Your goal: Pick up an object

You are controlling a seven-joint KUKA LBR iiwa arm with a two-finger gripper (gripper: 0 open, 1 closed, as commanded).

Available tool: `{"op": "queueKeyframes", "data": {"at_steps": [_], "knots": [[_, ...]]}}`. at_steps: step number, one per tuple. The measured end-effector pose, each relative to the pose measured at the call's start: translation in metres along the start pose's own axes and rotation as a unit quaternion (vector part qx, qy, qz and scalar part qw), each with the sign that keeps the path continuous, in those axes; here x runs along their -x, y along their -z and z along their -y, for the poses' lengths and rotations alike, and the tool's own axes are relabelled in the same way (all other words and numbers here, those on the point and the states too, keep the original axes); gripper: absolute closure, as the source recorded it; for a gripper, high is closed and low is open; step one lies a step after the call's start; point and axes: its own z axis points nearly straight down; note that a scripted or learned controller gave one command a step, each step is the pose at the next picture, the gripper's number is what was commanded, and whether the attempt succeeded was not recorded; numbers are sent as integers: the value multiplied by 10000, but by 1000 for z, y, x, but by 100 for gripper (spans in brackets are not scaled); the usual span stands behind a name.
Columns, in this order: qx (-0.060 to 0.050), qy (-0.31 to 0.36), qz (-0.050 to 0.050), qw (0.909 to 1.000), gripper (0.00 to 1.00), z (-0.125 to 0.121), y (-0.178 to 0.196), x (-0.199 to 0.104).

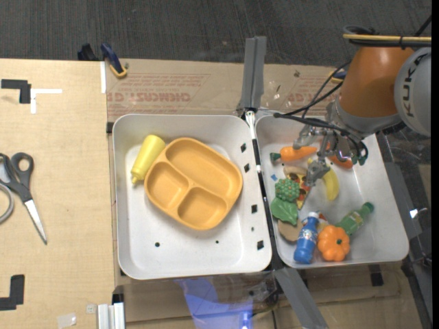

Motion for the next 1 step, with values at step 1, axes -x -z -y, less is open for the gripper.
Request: {"op": "queueKeyframes", "data": {"at_steps": [1], "knots": [[-19,-618,119,9980,0,-9,-6,0]]}}
